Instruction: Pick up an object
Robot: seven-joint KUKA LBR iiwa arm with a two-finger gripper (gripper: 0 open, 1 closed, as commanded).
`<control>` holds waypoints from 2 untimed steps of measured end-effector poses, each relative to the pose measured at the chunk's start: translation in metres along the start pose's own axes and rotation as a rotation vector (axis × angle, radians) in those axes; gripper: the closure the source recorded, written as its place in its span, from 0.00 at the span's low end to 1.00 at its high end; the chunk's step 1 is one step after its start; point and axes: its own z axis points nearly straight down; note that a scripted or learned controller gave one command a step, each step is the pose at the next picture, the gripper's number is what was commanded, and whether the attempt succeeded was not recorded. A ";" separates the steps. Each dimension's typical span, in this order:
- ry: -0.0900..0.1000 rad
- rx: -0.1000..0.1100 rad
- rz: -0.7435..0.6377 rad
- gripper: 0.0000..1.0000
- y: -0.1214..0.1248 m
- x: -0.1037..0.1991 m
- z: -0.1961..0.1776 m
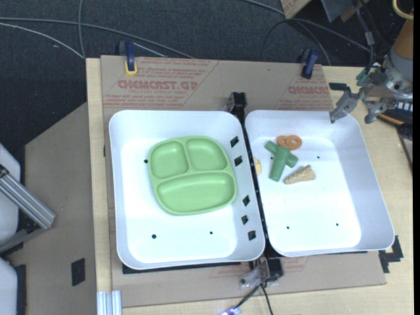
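In the right bin (348,202) lie three small objects near its left side: an orange pretzel-shaped piece (288,141), a green T-shaped toy (280,161) and a tan wedge (299,174). My gripper (356,108) hangs at the bin's far right corner, above the rim and well to the right of these objects. Its two fingers are spread apart with nothing between them. A green divided plate (191,174) rests in the left bin (131,228).
Both bins sit on a cardboard-covered bench held by blue clamps (130,58) at the back. A black divider with clips (246,176) runs between the bins. Cables lie on the dark floor behind; a metal rail (23,199) sits at the left.
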 end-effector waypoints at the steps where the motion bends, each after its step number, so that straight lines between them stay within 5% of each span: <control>1: -0.004 -0.014 -0.003 0.00 0.003 0.001 -0.009; 2: -0.002 -0.008 -0.004 0.00 0.006 0.001 0.054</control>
